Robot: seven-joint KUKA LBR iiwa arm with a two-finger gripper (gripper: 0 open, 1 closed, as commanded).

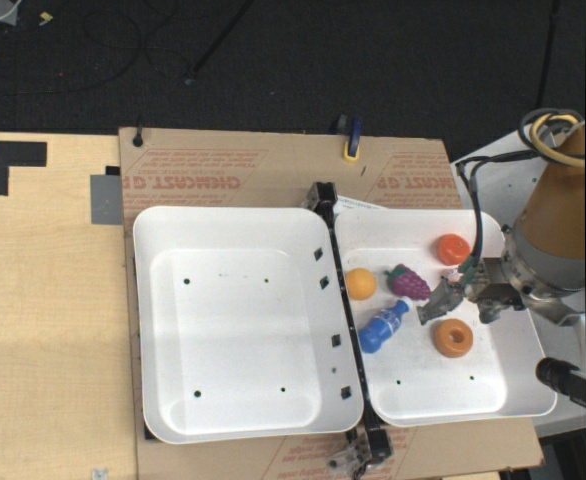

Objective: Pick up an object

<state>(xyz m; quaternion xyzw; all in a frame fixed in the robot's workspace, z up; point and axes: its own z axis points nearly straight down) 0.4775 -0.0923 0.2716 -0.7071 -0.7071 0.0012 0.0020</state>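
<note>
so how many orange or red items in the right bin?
3: a round orange fruit by the divider, a red-orange ball toward the far side, and an orange ring nearer the front. The arm may hide more.

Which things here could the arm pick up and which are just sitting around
Candidates to pick, all in the right bin: orange ball, purple grapes, blue bottle, red piece, orange ring. The gripper hovers among them.

Bystanders: left bin, cardboard sheet, blue clamp.
</note>
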